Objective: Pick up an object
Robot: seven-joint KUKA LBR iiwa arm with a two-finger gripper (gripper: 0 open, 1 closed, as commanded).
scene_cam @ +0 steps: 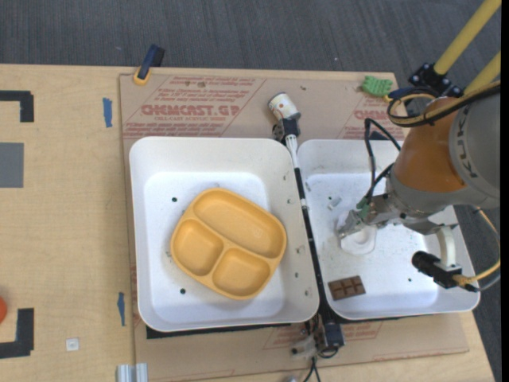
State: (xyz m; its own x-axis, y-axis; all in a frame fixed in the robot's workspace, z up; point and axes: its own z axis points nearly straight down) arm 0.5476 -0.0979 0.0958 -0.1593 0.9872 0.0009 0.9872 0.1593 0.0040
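My gripper (351, 226) is down low in the right bin (413, 305), left of its middle. Directly under and beside it lies a small white round object (359, 241), touching or nearly touching the gripper tip. A brown chocolate-like block (346, 288) lies flat near the bin's front left corner, apart from the gripper. The grey arm with its orange band (425, 161) comes in from the right above the bin.
The left bin (151, 213) holds a yellow divided plate (229, 242) with three compartments. A white and black part (282, 110) sits behind the wall between the bins. A small green piece (377, 86) lies on the board at the back right.
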